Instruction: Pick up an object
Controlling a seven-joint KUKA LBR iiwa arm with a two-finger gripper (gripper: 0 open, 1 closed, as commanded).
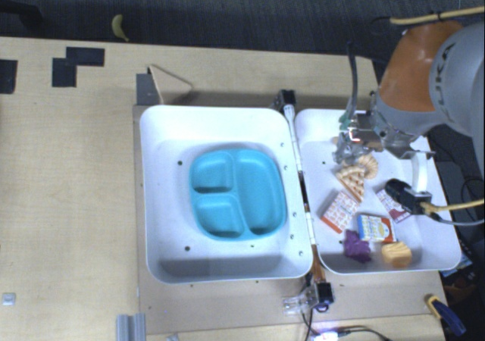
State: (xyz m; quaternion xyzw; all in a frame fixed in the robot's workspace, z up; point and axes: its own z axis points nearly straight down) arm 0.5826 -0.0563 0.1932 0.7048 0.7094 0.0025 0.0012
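Observation:
My gripper (348, 151) reaches down into the right bin (318, 131), its tips right above a tan waffle piece (355, 176). Nothing shows between the tips. In the same bin lie a red and white packet (339, 211), a blue and white carton (374, 227), a purple toy (357, 245) and a yellow-orange block (396, 254). A small red and white wrapper (397, 213) lies at the right of the bin, under the robot's black part.
The left bin (163, 180) holds a blue divided plate (235, 192). A divider rail (297, 173) runs between the two bins. Black tape marks (76, 65) sit on the bench at the far left. The arm's orange band (413, 63) hangs over the right bin's far corner.

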